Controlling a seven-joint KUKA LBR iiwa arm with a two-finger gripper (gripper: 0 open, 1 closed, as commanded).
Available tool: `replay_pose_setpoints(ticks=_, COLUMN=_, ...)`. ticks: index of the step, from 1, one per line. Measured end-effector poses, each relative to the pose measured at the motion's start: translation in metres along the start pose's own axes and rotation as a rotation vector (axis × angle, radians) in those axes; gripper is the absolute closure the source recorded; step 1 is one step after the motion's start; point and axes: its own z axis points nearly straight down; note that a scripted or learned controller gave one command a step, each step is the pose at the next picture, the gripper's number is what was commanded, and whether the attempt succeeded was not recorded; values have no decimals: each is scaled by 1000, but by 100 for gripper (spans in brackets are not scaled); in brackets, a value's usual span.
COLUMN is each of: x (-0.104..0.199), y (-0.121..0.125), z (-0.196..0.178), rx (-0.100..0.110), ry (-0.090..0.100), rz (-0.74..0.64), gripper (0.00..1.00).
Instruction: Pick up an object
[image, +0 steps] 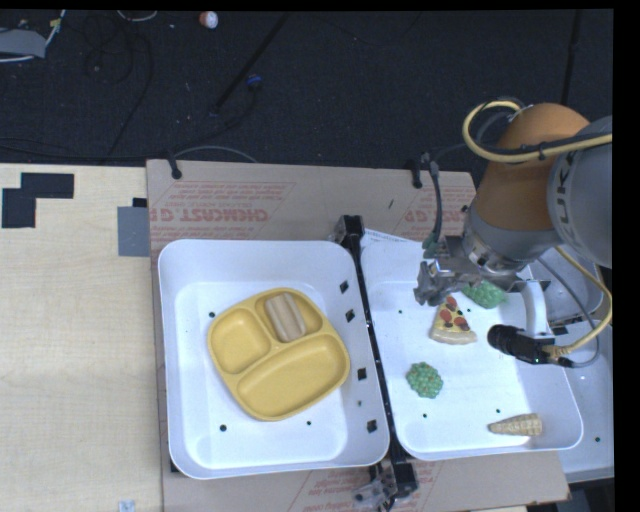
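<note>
Camera view has the metal two-finger gripper (432, 287) over the right shallow white bin (560, 440); whether it grips, I cannot tell. A toy pizza slice (453, 324) lies just beside it at 4 o'clock, with green toy grapes (424, 379) and a pale corn cob (516, 426) beyond, bare floor between. At 9 o'clock, the left white bin (190, 300) bears a yellow divided plastic plate (278, 353).

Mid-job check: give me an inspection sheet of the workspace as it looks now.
Surface: two white bins, left bin and right bin, on cardboard.
Job's things: pizza slice, green bunch, corn piece, green piece in right bin.
Clutter: yellow divided plate holding a bread roll, left bin.
Grippers: gripper above pizza slice; grip unclear.
Cables: yellow hose on arm; cables on dark floor.
Surroundings: wooden bench.
</note>
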Motion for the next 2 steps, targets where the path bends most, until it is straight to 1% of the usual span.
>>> replay_pose_setpoints(ticks=1, x=56, y=-10, z=-11, rx=0, ry=0, rz=-1, gripper=100)
replay_pose_setpoints(ticks=2, x=100, y=-23, z=-17, rx=0, ry=1, rz=-3, gripper=100)
